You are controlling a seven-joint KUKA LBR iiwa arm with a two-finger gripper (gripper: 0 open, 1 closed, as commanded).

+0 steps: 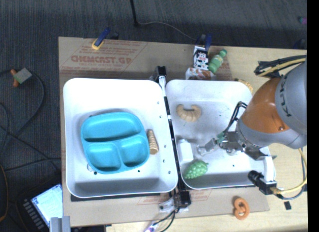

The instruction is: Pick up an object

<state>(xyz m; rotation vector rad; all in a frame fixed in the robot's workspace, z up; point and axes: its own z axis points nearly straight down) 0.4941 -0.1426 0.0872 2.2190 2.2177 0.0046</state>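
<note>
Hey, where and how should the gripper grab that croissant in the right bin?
Probably grip the croissant across its thick middle, coming straight down from above. It lies flat on the right bin floor, curved with its tips pointing down in view, apart from other items, so its middle is the widest, most exposed part.

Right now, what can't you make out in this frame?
- Gripper in the camera view: too small and blurred to tell whether it grips anything.
- Right bin: its right side is covered by the arm.
- Green object by the near wall: too blurred to identify.
- Small brown item beside the blue tray: too small to identify.
</note>
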